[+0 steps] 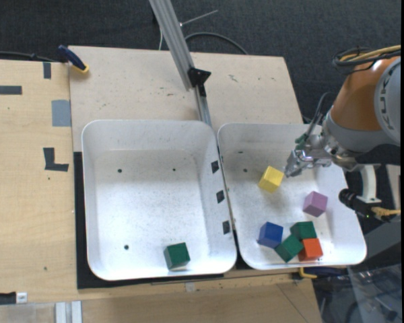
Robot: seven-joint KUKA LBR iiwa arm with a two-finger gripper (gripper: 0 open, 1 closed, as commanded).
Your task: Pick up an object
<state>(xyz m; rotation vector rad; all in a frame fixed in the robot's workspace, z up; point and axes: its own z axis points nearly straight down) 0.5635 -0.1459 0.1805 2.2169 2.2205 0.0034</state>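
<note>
Camera view: the gripper (297,165) hangs over the right bin (250,137), tips just right of the yellow cube (271,179); how far it is open cannot be told, and nothing shows between its tips. The purple cube (315,203) lies nearer, apart. Blue (270,234), two green (296,239) and orange (312,249) cubes crowd the near wall. The left bin (148,136) holds one green cube (178,255) at its near edge.

Wooden bench (27,180) under two white bins (148,140).
</note>
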